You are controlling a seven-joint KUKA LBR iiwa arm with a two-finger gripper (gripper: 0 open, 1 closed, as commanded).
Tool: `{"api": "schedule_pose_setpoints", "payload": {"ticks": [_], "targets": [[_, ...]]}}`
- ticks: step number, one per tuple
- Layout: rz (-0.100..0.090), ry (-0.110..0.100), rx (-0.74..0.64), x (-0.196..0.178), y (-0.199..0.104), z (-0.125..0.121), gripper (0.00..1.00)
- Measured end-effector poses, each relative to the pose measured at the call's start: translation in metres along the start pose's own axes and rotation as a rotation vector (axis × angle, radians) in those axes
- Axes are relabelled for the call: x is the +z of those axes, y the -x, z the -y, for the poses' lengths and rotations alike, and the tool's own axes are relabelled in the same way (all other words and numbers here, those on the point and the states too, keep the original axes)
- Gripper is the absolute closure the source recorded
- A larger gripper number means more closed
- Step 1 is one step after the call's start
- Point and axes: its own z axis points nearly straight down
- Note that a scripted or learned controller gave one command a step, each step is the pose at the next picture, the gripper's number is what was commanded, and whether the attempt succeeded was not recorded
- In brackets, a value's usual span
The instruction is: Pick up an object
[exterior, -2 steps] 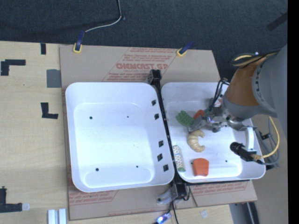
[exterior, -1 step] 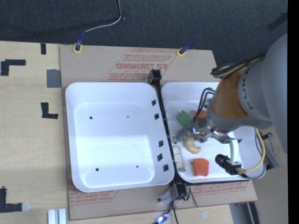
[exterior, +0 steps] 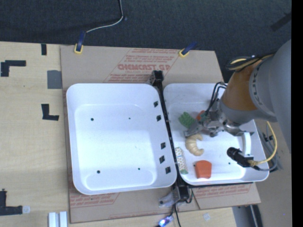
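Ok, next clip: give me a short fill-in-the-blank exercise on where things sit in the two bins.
1. The orange-red block lies in the ____ bin as the camera sees it.
2. The cream croissant-shaped piece lies just below the ____ toy.
3. The gripper is down inside the right bin, next to the green toy and the ____ piece.
4. The patterned strip lies along the right bin's ____ wall.

Missing words: right; green; croissant-shaped; left

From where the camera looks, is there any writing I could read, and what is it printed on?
"CHEMCAST GP", red letters, upside down in this view, on the brown cardboard sheet under the bins.
Smaller red print beside it on the sheet: too blurred to read.
The small patterned packet in the right bin: markings too small to read.
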Motion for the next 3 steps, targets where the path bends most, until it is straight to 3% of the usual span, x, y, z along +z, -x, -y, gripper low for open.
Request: {"api": "schedule_pose_setpoints", "payload": {"ticks": [1,2,3], "targets": [[0.001,0.001,-0.003,0.0,-0.038,-0.031,0.0],[0.001,-0.001,-0.002,-0.009,-0.037,-0.029,1.0],[0.001,-0.001,-0.002,-0.101,-0.133,-0.03,1.0]]}}
